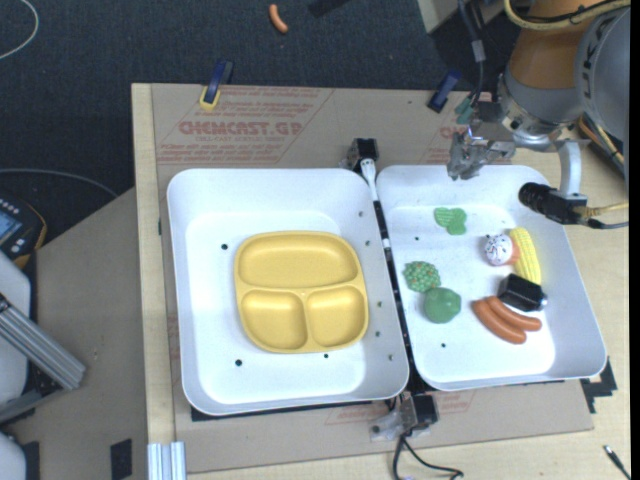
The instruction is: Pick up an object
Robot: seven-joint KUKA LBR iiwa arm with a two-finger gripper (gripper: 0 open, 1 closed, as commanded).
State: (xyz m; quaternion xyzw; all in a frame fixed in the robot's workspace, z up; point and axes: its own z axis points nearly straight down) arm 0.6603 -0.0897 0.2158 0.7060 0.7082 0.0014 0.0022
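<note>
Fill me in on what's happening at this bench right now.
A grey and orange arm reaches in from the right, its tool hanging over the far rim of the right bin. Nothing shows between its fingers. That bin holds toy food: green pieces, a corn cob, sausages. The left bin holds a yellow divided tray.
</note>
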